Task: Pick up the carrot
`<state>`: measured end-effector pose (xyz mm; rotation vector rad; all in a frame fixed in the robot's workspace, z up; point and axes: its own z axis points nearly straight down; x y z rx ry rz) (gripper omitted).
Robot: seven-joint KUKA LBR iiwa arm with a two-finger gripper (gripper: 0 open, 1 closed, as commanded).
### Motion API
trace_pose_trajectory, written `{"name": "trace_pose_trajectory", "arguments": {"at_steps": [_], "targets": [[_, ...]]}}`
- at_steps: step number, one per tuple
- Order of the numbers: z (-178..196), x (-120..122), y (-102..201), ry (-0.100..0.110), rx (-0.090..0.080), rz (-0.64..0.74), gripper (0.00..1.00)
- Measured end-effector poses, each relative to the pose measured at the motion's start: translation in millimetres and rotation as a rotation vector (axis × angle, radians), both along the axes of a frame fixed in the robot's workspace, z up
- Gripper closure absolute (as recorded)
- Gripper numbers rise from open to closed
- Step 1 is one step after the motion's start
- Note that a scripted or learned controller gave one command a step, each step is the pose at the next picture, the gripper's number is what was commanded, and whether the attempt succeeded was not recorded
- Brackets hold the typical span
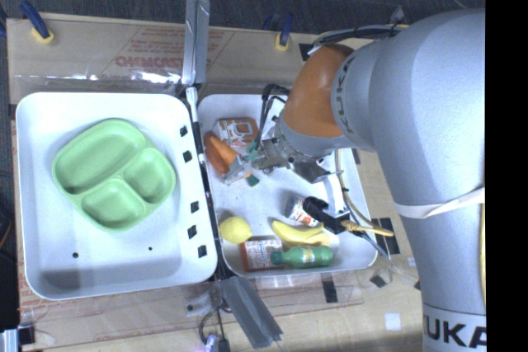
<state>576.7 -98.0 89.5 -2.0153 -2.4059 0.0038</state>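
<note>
Overhead, the grey arm (421, 136) fills the right side of the frame, bent in over the right bin (216, 107) so its wrist comes down near the carrot rather than the clutter lower down. Left bin (33, 177), left half of frame, carries a green divided plate (114, 173), well apart from the work.

Right bin, centre frame: carrot (219, 152) lies against its left wall, upper part, slanted, just below a small orange carton (237, 130). Gripper (244, 167) sits just right of the carrot, touching or nearly so; how wide its fingers stand I cannot tell, and no carrot shows between them, so no grasp judged yet.

Lower bin: banana (299, 233), green bottle (304, 258), lemon (235, 229), packed along the bottom edge, clear of the approach.
</note>
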Motion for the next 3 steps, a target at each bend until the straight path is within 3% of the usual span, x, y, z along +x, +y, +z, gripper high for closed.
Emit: {"name": "trace_pose_trajectory", "arguments": {"at_steps": [1, 2, 3], "targets": [[8, 0, 0, 0.003, 0.0, 0.003, 1.0], [0, -53, 1, 0.004, 0.001, -0.241, 1.0], [101, -96, 55, 0.001, 0.0, -0.166, 1.0]]}}
